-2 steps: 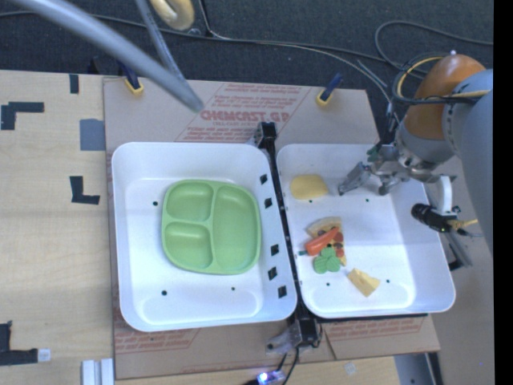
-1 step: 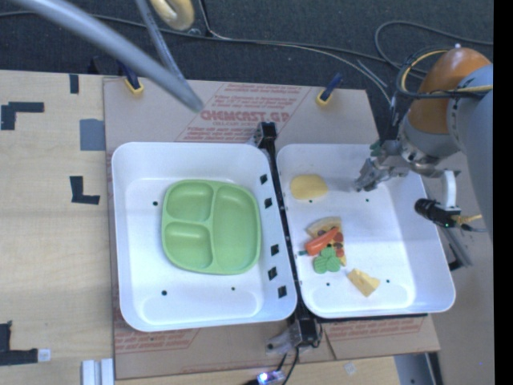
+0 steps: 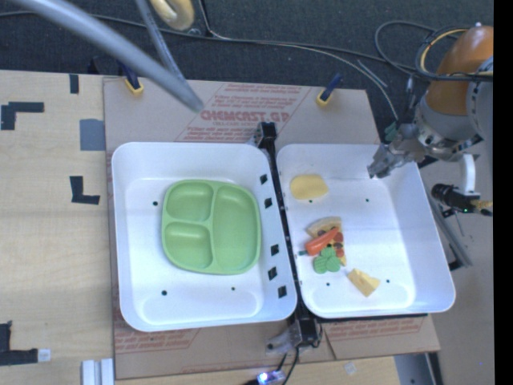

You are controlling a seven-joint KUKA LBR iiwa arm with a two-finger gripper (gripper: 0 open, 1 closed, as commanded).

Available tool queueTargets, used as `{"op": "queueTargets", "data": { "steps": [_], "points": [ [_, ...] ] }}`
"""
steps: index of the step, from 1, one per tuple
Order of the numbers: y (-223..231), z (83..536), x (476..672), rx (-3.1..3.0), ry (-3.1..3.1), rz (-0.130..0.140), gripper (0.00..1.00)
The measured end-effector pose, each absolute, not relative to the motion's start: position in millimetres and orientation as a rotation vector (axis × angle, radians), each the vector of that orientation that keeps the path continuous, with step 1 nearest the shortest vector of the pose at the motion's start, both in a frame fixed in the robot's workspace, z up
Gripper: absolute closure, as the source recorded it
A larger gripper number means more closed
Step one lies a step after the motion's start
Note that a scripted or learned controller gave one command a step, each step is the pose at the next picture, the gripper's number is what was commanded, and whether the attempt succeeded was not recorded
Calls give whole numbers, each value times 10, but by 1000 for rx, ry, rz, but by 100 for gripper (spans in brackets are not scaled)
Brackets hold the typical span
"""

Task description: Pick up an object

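Camera view showed a desk (image 3: 48, 239) bearing two white bins. The left bin (image 3: 136, 295) held a green divided plate (image 3: 212, 224). The right bin (image 3: 417, 247) held small food pieces (image 3: 327, 247). The gripper (image 3: 383, 165) hovered at its far corner, grip state unclear.

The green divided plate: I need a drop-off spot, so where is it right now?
In the camera view the green divided plate lies flat in the left white bin, near its middle, across the divider from the yellow piece in the right bin.
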State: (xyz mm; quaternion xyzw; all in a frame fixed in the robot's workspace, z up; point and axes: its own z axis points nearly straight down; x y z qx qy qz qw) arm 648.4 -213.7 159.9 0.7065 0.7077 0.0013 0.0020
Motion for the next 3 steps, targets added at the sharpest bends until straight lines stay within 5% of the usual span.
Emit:
{"op": "queueTargets", "data": {
  "steps": [2,3],
  "points": [
    [-2152,2754,6585,2215,2220,5,100],
    [-1703,2593,6364,2219,2227,-2,100]
  ]
}}
